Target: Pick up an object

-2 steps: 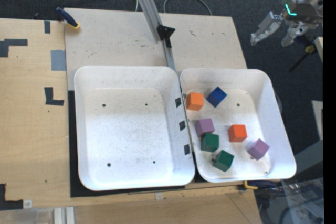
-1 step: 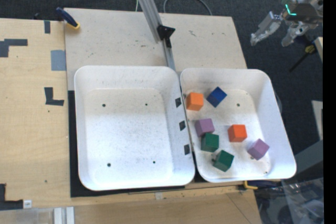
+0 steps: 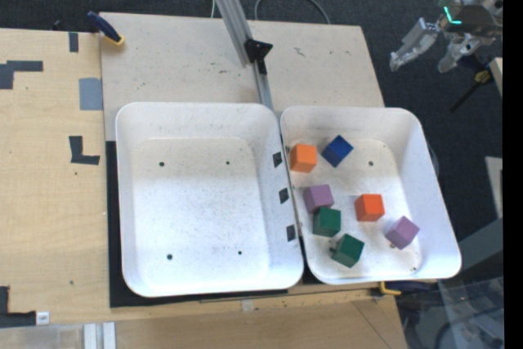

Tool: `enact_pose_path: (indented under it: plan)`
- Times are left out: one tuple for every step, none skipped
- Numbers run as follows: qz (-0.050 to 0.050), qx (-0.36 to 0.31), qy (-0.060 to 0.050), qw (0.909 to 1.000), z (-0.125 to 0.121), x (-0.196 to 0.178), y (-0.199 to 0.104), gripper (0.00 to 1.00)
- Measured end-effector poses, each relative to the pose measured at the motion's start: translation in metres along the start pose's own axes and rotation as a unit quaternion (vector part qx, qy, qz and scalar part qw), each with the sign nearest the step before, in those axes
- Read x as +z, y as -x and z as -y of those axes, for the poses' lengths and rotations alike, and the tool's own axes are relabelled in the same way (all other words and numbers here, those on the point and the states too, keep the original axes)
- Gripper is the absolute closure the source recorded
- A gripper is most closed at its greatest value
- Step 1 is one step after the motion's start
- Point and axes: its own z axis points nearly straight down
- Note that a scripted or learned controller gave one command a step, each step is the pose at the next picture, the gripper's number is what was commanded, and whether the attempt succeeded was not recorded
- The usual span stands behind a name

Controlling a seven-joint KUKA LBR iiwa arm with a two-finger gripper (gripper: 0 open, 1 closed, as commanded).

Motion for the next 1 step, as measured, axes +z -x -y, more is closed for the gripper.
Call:
enact_pose_path:
  plan:
    - [0.000,0.000,0.000,1.0000,0.0000,0.0000,0.0000,0.00]
